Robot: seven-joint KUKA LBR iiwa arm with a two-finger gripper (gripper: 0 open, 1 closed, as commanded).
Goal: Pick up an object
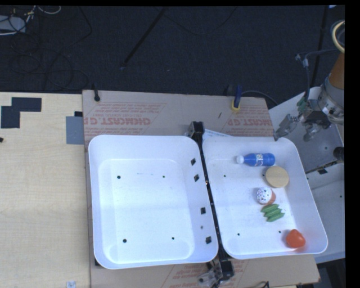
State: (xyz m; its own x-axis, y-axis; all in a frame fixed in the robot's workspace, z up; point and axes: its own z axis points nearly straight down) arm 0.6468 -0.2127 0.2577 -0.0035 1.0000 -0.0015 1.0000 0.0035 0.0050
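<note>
Red and rounded, the nearest piece point(295, 239) sits in the near right corner of the right bin point(236, 247), close to the wall, which I judge leaves little room for me to straddle it. Just beyond it lies a small green piece point(273, 212), low and flat-looking, probably light but hard to get under. Next comes a speckled white ball point(263, 195) with something orange touching its far side; a ball is likely to roll away from a poor pinch. Behind that rests a tan disc point(277, 176), lying flat, with only a thin edge to grasp. Farthest in the bin is a blue bottle point(256, 160) on its side, white cap pointing left. It looks stiff, light and a little slick, and I judge it the best candidate: close across the middle of its body, square to its length. My gripper point(297, 128) hangs past the bin's far right corner, fingers apart with nothing between them, well clear of every piece. The bin floor is smooth white plastic, so things may slide. The left bin point(101, 169) lies alongside. Both sit on printed cardboard point(140, 112) over a pale wood-tone bench point(39, 197), with dark floor point(169, 45) and cables point(34, 17) beyond.
</note>
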